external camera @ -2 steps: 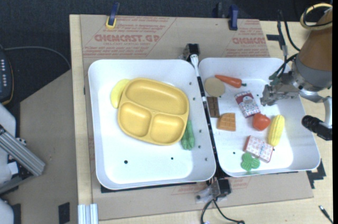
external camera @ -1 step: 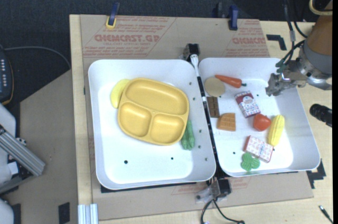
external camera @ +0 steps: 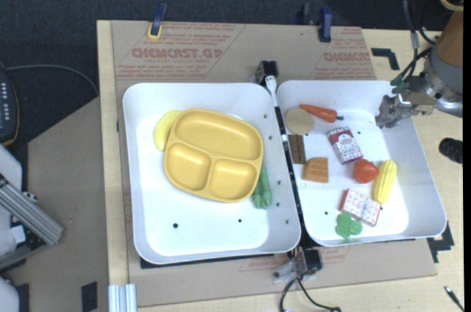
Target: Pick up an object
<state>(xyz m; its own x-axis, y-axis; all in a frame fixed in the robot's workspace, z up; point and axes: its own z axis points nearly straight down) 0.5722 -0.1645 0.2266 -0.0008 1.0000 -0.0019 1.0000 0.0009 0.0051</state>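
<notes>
Nearest, the right bin (external camera: 430, 189) holds loose toys: green leaf (external camera: 349, 227), patterned box (external camera: 361, 206), corn cob (external camera: 384, 180), tomato (external camera: 365, 171), and farther back a carrot (external camera: 319, 112). Since any will do (the tomato sits fairly isolated), descend squarely over one target, clear of neighbours. Arm enters from the right, gripper (external camera: 388, 114) poised at the bin's far right rim, carrying nothing.

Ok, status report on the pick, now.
Gripper at right bin's far right edge, nothing seen in it. Nearest items: carrot, red carton. Path unobstructed.
</notes>
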